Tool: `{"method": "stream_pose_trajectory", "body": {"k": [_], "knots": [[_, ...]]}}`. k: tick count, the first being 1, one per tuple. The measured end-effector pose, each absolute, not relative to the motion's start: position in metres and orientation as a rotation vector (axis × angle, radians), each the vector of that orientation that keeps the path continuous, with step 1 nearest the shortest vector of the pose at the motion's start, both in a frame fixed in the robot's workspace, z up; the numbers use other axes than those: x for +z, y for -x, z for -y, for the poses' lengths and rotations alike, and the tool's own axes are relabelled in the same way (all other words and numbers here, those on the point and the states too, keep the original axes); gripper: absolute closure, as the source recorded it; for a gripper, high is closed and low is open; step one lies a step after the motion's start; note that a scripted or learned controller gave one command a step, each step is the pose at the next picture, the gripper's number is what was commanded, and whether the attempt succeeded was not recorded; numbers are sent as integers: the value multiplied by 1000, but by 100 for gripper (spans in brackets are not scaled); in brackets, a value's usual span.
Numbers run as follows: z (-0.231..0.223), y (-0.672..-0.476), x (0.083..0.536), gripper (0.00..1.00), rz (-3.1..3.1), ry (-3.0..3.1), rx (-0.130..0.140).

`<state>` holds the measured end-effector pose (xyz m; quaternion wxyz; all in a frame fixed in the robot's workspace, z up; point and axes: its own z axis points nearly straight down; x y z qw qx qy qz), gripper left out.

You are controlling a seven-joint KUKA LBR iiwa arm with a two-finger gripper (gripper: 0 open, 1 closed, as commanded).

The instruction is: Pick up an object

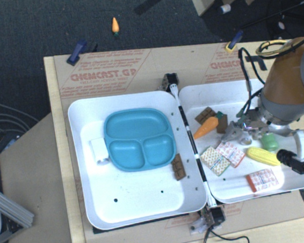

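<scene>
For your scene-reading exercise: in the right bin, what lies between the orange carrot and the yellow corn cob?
In the camera view, two checkered packets lie between the carrot and the corn cob, on the right bin floor.

Glossy blue plastic tray (139,138), smooth white plastic bins (85,152), matt brown cardboard board (58,101)

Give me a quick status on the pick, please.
Gripper low in right bin, nothing seen held. Carrot just left of it. Corn and packets close by.

arm (294,84) cut off at right edge, green object (270,143) partly hidden — identity unclear
</scene>
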<state>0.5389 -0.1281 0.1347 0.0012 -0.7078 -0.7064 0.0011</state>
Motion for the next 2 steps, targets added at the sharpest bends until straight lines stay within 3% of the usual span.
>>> {"method": "stream_pose_trajectory", "body": {"k": [1,2], "knots": [[103,-543,87,0,2224,2223,-4],[103,-544,98,100,2225,2226,-9]]}}
